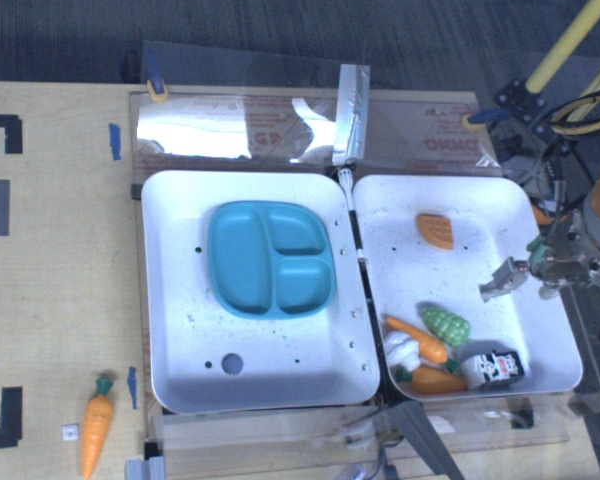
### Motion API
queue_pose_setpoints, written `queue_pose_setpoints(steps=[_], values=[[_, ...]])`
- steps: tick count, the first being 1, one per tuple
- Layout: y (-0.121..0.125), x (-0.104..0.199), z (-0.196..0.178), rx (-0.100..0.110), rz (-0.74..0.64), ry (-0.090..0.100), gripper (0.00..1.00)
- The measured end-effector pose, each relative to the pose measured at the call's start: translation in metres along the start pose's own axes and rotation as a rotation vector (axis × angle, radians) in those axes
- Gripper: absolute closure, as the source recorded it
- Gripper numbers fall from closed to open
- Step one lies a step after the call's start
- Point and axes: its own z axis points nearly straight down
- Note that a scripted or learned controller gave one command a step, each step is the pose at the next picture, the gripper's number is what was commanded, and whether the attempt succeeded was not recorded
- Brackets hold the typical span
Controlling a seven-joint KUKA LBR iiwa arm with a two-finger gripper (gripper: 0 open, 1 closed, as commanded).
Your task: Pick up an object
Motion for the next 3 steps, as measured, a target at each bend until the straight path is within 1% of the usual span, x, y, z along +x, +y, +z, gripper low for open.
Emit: queue_pose_setpoints(steps=[1, 2, 3], values=[[-0.002, 0.026, 0.140, -0.010, -0.031, -0.002, 0.00], [-0.002, 0.025, 0.133, -0.008, -0.028, -0.002, 1.00], [0.062, 0.133, 0.042, -0.007, -0.053, 0.000, 1.00]])
